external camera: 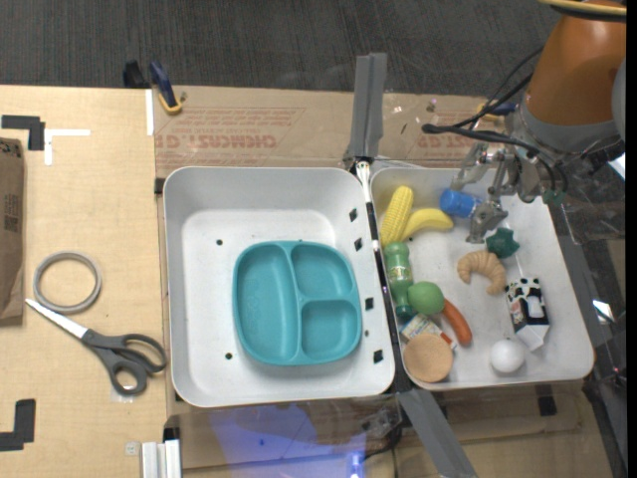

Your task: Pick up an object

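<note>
Over on the left, a smooth teal plate (297, 302) with three dips sits in the left bin (189, 267). The right bin (557, 297) holds a bumpy yellow corn (397, 213), a curved banana (428, 221), a curly croissant (483, 268) and a round white ball (508, 356). At its far side the metal gripper (485, 217) hangs just above a dark green star toy (502, 242); I cannot tell how its jaws stand.

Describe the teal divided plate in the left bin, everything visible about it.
The teal divided plate looks like smooth moulded plastic, a rounded rectangle with three compartments: one long one on the left, two smaller ones on the right. It lies flat, right side up and slightly rotated, near the middle of the left white bin. Nothing rests in it; it touches the bin floor alone.
</note>
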Controlling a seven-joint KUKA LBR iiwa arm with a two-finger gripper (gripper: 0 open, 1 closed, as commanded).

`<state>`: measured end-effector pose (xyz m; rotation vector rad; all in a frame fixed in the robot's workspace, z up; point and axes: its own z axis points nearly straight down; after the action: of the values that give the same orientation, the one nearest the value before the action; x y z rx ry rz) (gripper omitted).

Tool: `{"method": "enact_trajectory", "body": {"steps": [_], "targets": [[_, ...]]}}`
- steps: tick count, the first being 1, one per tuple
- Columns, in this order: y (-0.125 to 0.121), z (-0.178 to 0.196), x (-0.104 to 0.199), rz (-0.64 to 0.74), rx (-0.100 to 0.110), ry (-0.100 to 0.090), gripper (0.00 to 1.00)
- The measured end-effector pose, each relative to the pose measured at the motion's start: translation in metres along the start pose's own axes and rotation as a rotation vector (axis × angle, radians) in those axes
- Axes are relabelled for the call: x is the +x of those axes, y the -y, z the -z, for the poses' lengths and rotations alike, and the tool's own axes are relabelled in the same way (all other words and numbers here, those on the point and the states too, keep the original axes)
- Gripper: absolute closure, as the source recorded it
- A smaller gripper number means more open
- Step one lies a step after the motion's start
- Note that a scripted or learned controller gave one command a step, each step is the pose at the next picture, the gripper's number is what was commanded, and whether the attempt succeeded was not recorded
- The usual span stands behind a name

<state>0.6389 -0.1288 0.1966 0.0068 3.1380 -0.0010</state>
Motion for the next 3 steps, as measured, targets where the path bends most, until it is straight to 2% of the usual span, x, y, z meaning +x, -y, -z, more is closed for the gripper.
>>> {"method": "enact_trajectory", "body": {"steps": [1,2,3], "targets": [[0.005,-0.080,0.025,0.009,0.000,-0.001,0.00],[0.035,-0.102,0.061,-0.127,0.000,-0.001,0.00],[-0.001,-0.104,0.089,-0.146,0.000,0.000,0.00]]}}
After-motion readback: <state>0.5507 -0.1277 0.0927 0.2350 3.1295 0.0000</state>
